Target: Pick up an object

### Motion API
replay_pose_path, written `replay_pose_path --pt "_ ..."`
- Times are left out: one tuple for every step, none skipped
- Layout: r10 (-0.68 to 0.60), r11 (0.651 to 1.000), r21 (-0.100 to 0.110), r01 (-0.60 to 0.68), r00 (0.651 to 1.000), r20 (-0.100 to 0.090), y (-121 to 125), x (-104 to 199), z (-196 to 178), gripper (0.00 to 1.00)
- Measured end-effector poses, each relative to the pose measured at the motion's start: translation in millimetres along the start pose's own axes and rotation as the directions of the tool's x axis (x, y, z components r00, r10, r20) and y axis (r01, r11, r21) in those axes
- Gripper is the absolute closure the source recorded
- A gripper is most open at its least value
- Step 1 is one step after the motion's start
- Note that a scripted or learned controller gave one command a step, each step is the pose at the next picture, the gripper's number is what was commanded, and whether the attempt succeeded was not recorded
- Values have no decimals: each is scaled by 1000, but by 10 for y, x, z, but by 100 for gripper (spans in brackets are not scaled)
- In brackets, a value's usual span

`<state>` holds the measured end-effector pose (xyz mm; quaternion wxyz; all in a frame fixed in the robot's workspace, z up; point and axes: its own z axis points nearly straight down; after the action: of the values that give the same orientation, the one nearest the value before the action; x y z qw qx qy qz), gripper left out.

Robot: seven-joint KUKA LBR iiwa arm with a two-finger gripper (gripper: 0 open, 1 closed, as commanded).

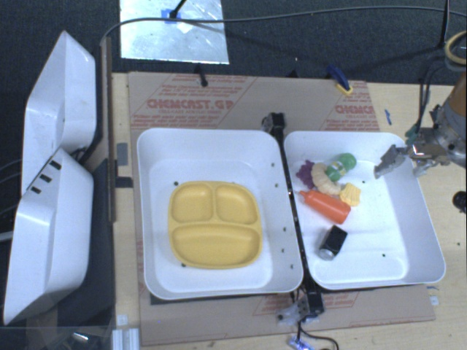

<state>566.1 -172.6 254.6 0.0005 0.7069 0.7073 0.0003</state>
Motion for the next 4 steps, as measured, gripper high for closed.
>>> replay_pose_path --pt "-1 1000 -2 1 1000 0 4 0 -108 100" --pt "-2 1000 0 2 1000 0 274 169 -57 100" --pt "-3 1000 0 3 1000 -1 520 378 -68 100" --pt "-2 1000 -1 2 1000 0 681 503 -130 100"
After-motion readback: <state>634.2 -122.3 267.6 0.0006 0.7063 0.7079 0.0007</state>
